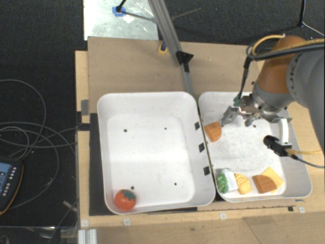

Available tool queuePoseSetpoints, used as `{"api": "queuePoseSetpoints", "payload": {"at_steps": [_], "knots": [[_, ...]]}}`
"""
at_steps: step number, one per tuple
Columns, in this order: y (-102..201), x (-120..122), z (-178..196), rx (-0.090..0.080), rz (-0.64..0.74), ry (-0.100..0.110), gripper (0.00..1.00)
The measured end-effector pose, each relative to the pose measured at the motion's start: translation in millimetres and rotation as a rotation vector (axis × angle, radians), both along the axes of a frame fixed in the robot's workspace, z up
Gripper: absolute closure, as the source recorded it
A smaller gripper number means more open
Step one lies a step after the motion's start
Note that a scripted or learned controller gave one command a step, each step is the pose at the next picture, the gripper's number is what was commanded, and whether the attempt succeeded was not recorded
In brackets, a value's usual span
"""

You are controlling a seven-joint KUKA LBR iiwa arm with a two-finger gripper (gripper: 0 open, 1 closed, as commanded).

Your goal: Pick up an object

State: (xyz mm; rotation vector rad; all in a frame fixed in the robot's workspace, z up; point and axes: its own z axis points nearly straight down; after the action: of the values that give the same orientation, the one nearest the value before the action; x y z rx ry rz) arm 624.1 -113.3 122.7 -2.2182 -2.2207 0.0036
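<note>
My gripper hangs over the upper part of the right bin, open, with nothing between its fingers. One fingertip points down and left toward an orange rounded piece by the bin's left wall, a short gap away. Along the right bin's front edge lie a green and white item, a yellow piece, a brown-orange block and a yellow wedge. A red tomato sits in the left bin's near left corner.
A grey slanted pole rises behind the bins and ends at a black clamp. A black fitting with an orange cable hangs off the wrist over the right bin. Loose cables lie on the floor at left.
</note>
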Motion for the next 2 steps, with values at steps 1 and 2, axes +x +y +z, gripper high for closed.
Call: {"api": "queuePoseSetpoints", "payload": {"at_steps": [1,2], "knots": [[0.9,2.9,-28.7,0.001,0.000,-0.009,0.00],[-0.1,4.4,-15.8,0.000,0.001,-0.015,1.00]]}}
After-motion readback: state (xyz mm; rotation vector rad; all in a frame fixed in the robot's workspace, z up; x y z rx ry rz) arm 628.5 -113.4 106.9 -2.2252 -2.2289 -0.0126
